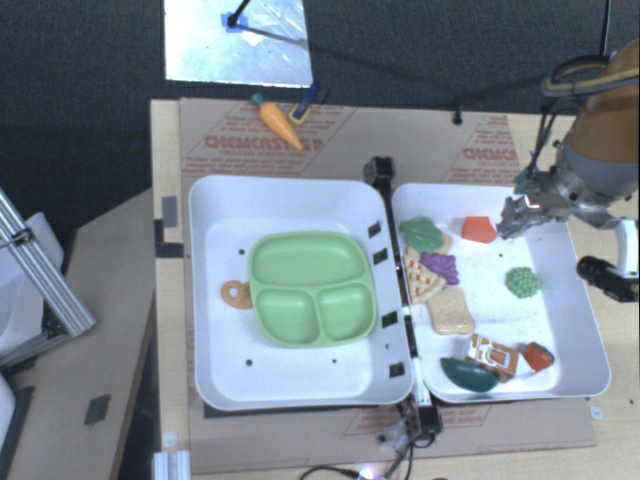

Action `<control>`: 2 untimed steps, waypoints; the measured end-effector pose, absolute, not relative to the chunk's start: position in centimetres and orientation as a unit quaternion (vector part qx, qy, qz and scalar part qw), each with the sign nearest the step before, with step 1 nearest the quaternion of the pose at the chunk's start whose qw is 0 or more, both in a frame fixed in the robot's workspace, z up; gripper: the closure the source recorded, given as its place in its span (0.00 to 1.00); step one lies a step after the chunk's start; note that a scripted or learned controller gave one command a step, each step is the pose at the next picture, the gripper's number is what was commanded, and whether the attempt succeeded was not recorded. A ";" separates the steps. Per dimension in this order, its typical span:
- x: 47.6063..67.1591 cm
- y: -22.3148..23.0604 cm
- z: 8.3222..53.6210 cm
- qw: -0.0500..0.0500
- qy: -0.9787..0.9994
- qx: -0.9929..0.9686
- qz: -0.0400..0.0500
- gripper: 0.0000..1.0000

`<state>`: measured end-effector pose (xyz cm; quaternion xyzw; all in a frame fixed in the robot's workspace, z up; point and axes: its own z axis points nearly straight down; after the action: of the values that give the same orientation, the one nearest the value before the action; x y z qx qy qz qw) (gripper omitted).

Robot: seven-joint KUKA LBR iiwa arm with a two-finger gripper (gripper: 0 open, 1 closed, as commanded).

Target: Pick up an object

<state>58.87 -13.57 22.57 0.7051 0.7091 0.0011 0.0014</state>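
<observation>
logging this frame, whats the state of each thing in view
hand: above the right bin's far side, holding nothing visible
green tray: upright in the left bin, compartments bare
pretzel: flat beside the tray
orange block: resting in the right bin, near the hand
green ball: resting apart
toy carrot: lying outside the bins

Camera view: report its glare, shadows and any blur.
Camera view: strong glare on the foil sheet at the top; soft, even light in both white bins, with faint shadows beside the green tray; the gripper and the arm's orange band look slightly smeared, while the toy food stays fairly sharp.
</observation>
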 end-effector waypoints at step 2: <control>58.0 -3.1 23.2 0.000 0.711 0.703 0.001 1.00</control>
<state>58.05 -3.14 23.18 0.7033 0.7109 0.0011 -0.0004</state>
